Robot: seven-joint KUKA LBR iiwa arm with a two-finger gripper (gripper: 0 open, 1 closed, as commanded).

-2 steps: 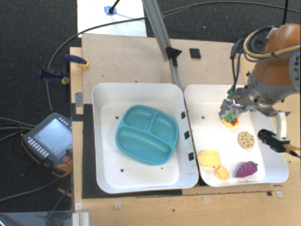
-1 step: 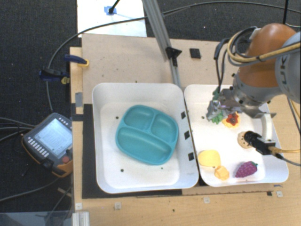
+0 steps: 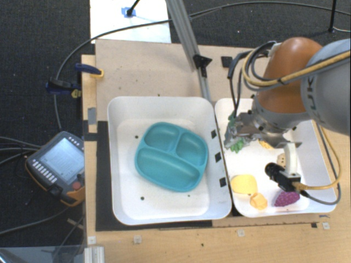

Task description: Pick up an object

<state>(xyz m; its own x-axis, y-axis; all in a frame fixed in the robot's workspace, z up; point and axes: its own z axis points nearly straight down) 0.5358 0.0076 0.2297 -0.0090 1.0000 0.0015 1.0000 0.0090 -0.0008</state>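
Two white bins (image 3: 118,147) on cardboard-topped bench (image 3: 148,70); dark carpet (image 3: 38,32) around.

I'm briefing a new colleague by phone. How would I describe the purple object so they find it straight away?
Start at the right-hand white bin, the one the arm reaches over. Go to its front corner farthest from the teal tray. The purple object lies there, small and bumpy, beside the orange piece and yellow piece; it alone is purple.
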